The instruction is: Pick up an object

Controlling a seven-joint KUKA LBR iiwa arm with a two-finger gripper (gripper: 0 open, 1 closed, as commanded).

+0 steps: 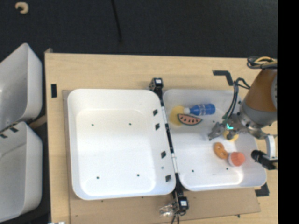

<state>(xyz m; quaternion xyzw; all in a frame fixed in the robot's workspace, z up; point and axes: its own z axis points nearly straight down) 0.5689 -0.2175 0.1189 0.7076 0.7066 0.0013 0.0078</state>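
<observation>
An orange toy point(220, 150) lies in the right bin point(205, 176), just beside a red ball point(237, 159). Farther up sit a blue bottle point(202, 109), a watermelon slice point(190, 120) and a yellow piece point(177, 112). The gripper point(223, 129) hangs just above the orange toy; whether it is apart or together, I cannot tell. The left bin point(117, 143) stands beside it.

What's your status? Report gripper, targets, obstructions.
Gripper low in right bin, over a small yellow item. Orange piece, red-orange ball alongside. Blue bottle, watermelon slice behind.
</observation>
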